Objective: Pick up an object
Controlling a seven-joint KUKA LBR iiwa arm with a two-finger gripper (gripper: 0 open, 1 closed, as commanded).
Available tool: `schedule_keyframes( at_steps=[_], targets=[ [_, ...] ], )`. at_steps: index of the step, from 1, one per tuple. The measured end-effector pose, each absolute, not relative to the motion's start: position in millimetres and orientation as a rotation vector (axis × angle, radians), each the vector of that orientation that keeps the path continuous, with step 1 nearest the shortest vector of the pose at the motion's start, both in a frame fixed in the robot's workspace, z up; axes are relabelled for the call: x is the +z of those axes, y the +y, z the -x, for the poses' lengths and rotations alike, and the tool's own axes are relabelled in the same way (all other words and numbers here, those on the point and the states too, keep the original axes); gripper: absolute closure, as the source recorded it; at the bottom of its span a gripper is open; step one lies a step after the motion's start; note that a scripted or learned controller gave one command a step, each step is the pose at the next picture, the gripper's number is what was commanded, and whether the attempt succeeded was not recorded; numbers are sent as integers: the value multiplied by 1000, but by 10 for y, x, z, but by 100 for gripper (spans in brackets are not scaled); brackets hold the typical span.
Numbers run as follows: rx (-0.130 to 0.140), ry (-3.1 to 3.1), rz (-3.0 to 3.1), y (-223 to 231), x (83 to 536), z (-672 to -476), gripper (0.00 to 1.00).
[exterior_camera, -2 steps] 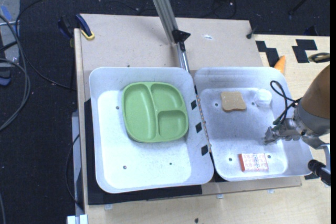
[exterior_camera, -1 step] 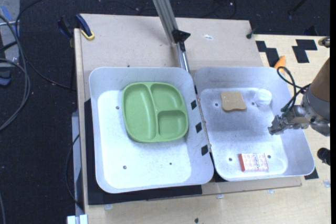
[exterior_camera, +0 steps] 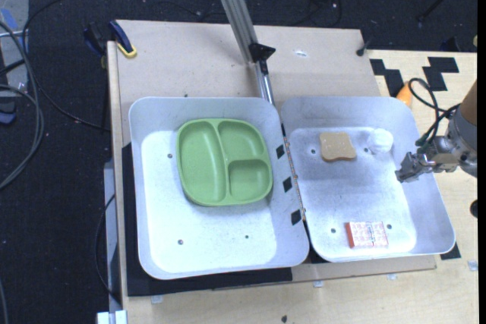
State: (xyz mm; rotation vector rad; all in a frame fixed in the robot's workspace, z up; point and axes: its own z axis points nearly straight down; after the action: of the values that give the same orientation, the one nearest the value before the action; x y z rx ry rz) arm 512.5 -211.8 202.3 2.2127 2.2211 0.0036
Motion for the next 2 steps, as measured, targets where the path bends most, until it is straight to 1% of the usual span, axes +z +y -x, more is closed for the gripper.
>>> schedule_keyframes(
  at_steps=[1,2],
  targets=[
    [2,2222,-2215,-2118,2193,-5135,100],
    [4,2230,-2213,-1575,2314,-5137,100]
  ],
)
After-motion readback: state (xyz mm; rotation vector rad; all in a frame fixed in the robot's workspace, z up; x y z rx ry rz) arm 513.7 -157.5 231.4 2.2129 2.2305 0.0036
